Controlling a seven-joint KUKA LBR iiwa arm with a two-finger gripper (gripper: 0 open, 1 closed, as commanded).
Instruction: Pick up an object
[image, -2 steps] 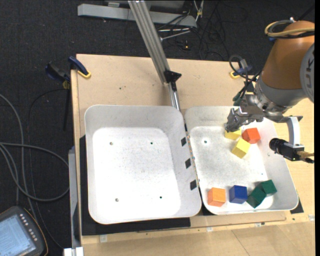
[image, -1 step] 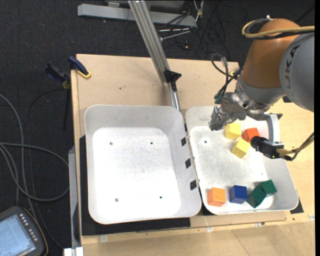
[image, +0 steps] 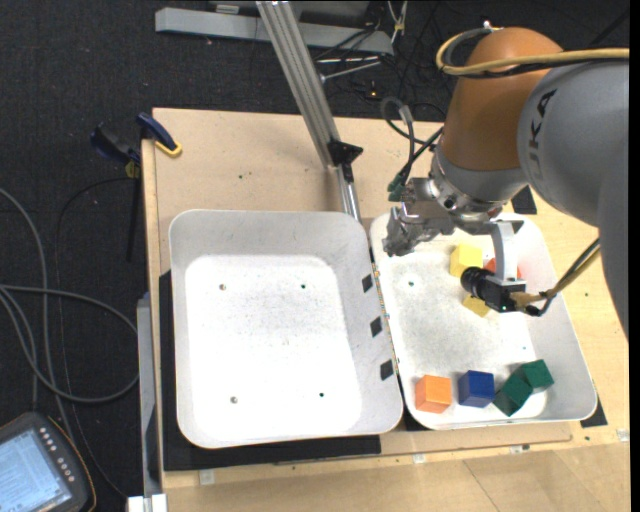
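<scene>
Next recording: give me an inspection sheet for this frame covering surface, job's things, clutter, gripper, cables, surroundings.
Surface: wooden bench bearing a left bin and a right bin.
Job's things: orange block, blue block and green blocks along the right bin's near edge; yellow block under the arm.
Clutter: clamp at the bench's far left corner.
Gripper: gripper low over the right bin's far end.
Cables: yellow cable on the arm; black cables on the floor.
Surroundings: handheld screen, metal rail.

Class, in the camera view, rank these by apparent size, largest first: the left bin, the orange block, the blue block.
1. Left bin, by far the largest.
2. Orange block and blue block look about alike, so I would not rank them.
</scene>
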